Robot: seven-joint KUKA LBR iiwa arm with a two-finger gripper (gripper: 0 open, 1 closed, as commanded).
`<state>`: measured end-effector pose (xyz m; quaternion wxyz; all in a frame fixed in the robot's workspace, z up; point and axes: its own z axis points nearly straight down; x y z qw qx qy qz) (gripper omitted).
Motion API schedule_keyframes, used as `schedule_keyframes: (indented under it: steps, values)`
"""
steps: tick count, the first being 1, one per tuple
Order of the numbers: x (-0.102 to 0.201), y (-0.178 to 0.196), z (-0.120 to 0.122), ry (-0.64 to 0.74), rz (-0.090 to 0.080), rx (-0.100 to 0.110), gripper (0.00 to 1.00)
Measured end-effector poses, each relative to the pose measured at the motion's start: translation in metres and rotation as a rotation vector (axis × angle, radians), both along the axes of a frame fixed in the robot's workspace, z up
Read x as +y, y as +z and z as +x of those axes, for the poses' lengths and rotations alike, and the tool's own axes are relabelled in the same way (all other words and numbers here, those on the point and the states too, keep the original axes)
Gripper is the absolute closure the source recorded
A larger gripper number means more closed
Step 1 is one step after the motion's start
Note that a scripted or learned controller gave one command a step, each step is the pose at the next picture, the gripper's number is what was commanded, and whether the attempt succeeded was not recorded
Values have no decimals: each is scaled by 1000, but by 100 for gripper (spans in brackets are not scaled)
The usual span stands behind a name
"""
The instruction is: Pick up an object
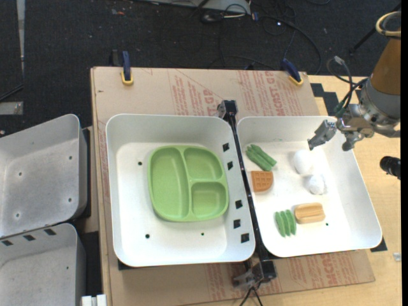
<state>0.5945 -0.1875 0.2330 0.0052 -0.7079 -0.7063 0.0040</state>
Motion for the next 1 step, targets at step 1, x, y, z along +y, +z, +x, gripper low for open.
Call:
schedule_keyframes:
  steps: [1]
  values:
    - [1,8,2,3,-2,-13,0]
